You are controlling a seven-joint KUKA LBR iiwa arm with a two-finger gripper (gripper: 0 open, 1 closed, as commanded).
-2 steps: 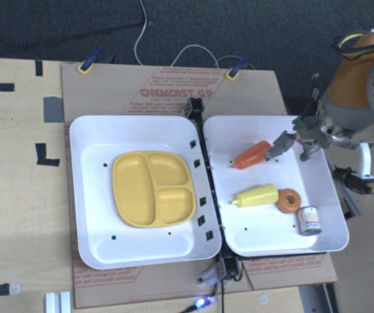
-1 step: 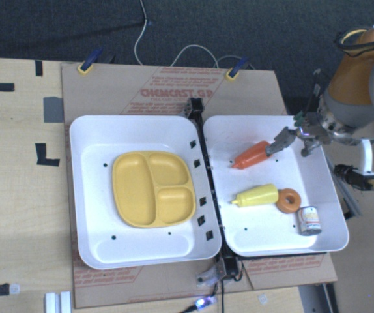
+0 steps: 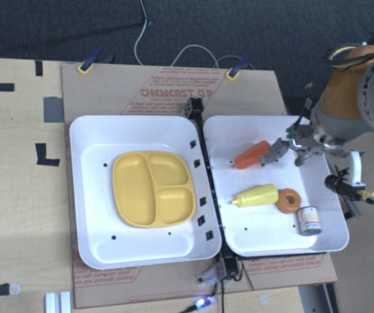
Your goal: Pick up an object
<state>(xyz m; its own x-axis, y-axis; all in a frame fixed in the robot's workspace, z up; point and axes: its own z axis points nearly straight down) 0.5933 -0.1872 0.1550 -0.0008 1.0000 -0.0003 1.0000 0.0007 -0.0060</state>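
Where gripper meets tapered orange carrot, glossy yellow bottle nearby

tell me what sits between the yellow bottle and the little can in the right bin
In the camera view, the brown donut-shaped ring lies between the yellow bottle and the small can, touching or nearly touching the bottle's base, with the can just beyond it toward the bin's corner.

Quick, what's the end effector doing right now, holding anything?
End effector: low over the right white bin, beside the orange carrot-shaped toy; whether it grips anything cannot be told.
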